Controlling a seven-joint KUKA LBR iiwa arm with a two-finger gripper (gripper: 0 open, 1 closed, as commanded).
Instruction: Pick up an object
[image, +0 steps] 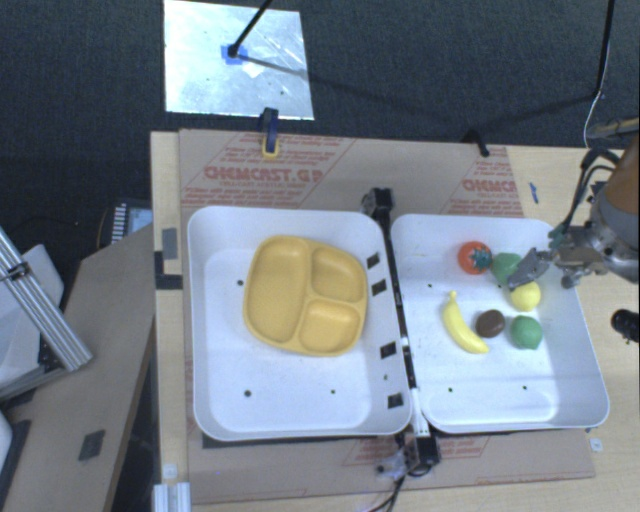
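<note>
Whether the gripper is spread or closed I cannot tell, and it grasps nothing visibly; the lemon sits just beneath, so descend squarely, avoiding the green fruit alongside.

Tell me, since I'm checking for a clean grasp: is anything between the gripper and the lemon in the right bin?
Nothing visible does. The gripper hangs right above the yellow lemon. But the lemon is crowded: a green fruit lies just behind it, beside the tomato, and the brown piece and the green lime lie in front.
</note>
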